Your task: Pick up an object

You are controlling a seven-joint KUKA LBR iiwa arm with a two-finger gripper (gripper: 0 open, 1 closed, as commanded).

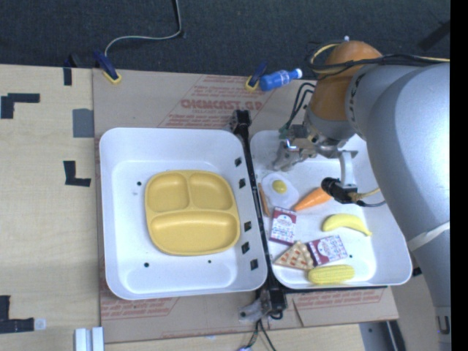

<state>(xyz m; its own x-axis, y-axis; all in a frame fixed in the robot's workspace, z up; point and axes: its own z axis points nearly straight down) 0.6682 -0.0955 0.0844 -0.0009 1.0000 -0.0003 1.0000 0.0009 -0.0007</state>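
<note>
My gripper (288,154) hangs over the far left part of the right bin (380,269), just above a fried egg toy (278,189). Nothing shows between its tips. Further toys lie in that bin: an orange carrot (314,198) to the egg's right, a yellow banana (346,224), a corn cob (331,273) at the front, a pizza slice (295,256) and two red-and-white packets (283,225) (330,249).
The left bin (117,196) holds a yellow divided plate (192,212). A black clip-lined divider (248,189) runs between the bins. The grey arm (409,145) covers the right bin's far right side. A blue bottle (278,79) lies on the cardboard behind the bins.
</note>
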